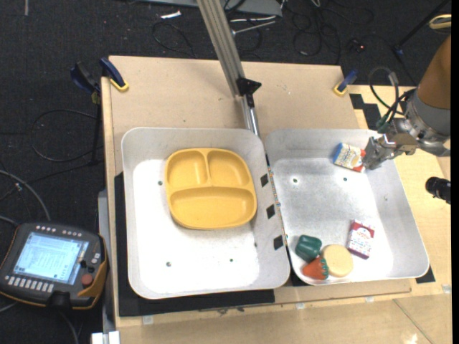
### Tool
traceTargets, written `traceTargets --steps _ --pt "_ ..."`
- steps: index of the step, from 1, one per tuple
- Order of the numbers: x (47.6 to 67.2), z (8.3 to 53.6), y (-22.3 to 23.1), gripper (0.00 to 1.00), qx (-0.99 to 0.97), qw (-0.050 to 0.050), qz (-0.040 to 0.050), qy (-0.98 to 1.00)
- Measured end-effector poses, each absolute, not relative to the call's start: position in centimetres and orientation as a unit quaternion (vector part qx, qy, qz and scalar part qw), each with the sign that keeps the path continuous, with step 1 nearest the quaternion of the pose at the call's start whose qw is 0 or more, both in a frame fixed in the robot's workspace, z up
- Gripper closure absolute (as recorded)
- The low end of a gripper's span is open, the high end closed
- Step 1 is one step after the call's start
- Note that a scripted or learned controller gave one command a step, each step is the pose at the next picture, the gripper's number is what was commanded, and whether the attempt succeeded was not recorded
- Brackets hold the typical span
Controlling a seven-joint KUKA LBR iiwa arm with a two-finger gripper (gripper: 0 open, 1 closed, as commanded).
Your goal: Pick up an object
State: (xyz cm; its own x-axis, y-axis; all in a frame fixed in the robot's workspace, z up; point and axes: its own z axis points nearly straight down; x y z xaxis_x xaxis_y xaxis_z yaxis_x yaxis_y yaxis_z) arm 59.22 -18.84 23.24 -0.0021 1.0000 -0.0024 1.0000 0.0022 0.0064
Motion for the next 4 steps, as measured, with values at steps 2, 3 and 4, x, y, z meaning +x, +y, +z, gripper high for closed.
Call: traceTargets --steps 2,3,4 --pt "58.4 28.8 -13.8 1.0 0.705 0.0 0.0007 0.71" --pt "57.3 28.0 -9.6 1.0 0.705 -0.001 -0.0002 0.71" --pt "56.8 26.1 -4.8 1.0 0.705 -0.001 -0.0003 0.71"
